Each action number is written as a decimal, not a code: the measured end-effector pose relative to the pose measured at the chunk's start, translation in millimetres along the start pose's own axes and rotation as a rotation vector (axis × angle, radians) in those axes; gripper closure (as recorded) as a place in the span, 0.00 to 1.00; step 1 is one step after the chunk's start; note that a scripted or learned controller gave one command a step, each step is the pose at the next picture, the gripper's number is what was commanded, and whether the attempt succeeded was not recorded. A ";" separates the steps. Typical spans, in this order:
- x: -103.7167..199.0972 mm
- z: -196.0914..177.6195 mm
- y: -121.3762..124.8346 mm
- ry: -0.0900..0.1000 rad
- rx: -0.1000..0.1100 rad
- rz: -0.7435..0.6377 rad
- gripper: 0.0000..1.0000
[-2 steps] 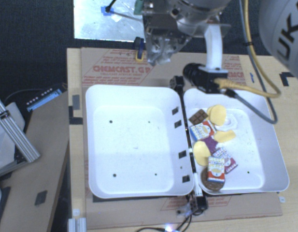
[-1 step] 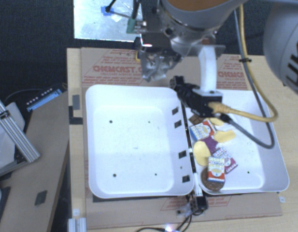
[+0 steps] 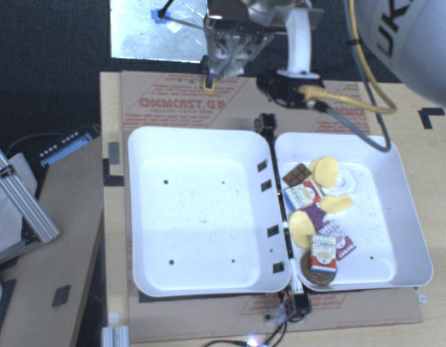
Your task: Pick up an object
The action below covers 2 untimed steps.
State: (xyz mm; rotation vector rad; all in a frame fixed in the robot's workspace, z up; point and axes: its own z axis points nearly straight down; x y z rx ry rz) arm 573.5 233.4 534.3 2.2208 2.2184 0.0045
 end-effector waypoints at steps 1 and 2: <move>-0.4 0.5 84.2 0.000 -0.001 0.000 1.00; 1.0 -0.9 53.7 0.001 0.004 -0.005 1.00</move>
